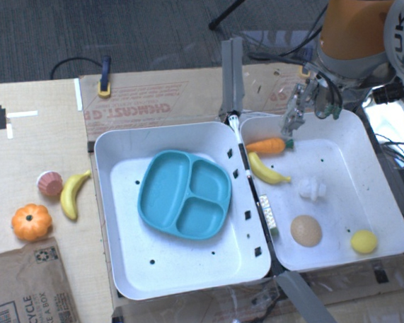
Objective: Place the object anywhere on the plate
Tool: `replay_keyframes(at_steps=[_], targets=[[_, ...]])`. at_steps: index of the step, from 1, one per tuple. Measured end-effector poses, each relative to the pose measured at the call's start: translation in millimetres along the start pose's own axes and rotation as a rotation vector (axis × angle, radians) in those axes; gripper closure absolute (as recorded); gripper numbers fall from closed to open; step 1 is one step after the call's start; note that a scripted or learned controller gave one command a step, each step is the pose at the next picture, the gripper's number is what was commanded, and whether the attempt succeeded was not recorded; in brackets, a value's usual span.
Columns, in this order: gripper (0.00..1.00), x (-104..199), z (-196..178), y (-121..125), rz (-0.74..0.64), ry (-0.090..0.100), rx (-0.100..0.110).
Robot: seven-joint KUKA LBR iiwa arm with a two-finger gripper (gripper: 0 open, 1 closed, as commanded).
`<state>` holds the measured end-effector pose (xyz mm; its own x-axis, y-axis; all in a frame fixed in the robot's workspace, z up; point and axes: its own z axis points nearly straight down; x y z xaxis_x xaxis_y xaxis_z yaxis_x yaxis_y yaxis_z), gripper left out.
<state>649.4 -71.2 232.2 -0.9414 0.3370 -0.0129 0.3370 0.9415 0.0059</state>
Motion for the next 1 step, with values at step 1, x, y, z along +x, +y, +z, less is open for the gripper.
replay_keyframes(at_steps=[1], targets=[[1.00,29.1,-46.8,-80.9,0.038,0.009,0.006]])
